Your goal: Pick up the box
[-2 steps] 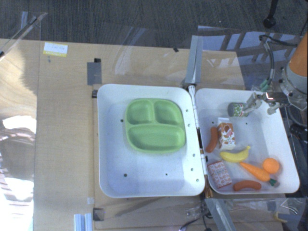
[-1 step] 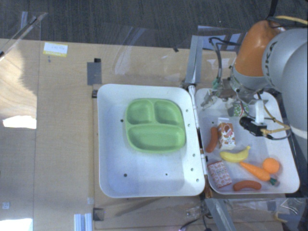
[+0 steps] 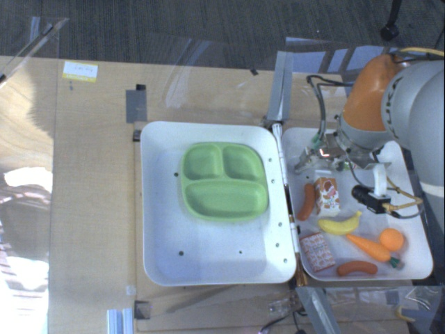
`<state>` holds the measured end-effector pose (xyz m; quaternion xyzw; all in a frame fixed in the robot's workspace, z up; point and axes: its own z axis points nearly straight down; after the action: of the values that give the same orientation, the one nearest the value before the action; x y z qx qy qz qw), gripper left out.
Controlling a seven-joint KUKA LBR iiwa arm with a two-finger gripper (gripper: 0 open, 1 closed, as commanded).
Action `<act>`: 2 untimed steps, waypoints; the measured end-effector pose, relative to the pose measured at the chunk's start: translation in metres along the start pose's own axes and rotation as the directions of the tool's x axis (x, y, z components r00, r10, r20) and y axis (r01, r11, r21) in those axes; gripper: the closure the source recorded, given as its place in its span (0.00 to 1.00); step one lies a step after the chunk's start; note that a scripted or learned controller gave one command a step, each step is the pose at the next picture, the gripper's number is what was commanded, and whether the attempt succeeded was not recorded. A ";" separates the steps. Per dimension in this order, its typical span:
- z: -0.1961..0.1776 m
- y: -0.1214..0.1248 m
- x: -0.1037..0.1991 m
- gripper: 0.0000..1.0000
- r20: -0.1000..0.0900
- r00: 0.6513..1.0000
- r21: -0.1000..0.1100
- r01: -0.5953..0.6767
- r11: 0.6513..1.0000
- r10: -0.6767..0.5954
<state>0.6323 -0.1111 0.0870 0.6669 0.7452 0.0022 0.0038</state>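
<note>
— Where is the box lying?
— The box (image 3: 316, 250) is lying flat at the near edge of the right bin (image 3: 417, 266), beside a sausage (image 3: 357, 268).
— And your pincer?
— My pincer (image 3: 321, 153) is hovering over the bin's far end; I cannot tell its opening.

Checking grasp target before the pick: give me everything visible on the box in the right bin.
The box is small and flat, seemingly cardboard, with a red and white patterned top face; print too small to read. It lies flat, slightly rotated, in the near-left corner of the right bin, close to the bin's left wall. The banana sits just beyond it and the sausage to its right; contact with either is unclear. The gripper is well away, toward the bin's far side.
</note>
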 end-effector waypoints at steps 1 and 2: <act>-0.001 -0.029 0.015 0.00 0.000 0.999 -0.001 0.047 0.999 -0.047; 0.002 0.030 -0.029 0.00 -0.023 0.994 0.033 0.106 0.994 -0.106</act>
<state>0.6650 -0.1371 0.0853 0.6263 0.7795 -0.0038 -0.0156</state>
